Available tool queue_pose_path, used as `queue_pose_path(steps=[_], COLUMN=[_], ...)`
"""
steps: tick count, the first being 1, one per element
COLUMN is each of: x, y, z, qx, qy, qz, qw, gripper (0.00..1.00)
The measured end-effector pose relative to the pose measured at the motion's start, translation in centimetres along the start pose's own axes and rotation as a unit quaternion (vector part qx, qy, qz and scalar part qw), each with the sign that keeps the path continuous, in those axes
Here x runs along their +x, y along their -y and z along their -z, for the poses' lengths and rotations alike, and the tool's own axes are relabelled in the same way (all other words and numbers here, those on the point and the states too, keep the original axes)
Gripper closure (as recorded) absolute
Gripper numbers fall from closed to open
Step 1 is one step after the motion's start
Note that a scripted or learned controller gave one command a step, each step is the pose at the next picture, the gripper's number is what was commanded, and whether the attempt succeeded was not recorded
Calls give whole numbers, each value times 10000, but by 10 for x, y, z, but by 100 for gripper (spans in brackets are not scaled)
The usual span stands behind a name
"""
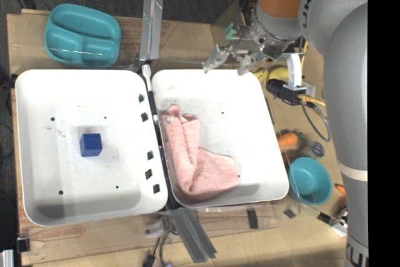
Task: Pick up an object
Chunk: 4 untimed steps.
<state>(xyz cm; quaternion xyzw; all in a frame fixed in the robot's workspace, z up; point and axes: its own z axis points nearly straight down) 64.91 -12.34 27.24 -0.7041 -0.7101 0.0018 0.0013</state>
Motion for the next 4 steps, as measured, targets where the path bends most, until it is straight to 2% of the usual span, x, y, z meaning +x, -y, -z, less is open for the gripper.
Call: queue_pose_path(steps=[1, 2, 3, 4], x=[18, 19, 19, 76], y=[46, 40, 39, -9], z=[-110, -181, -171, -79], qx=[1, -2, 2, -25], qy=[-2, -5, 0, -4], qz=[727, 1147, 1169, 981], qw=[9974, 9934, 9931, 9952], gripper=[0, 0, 100, 100])
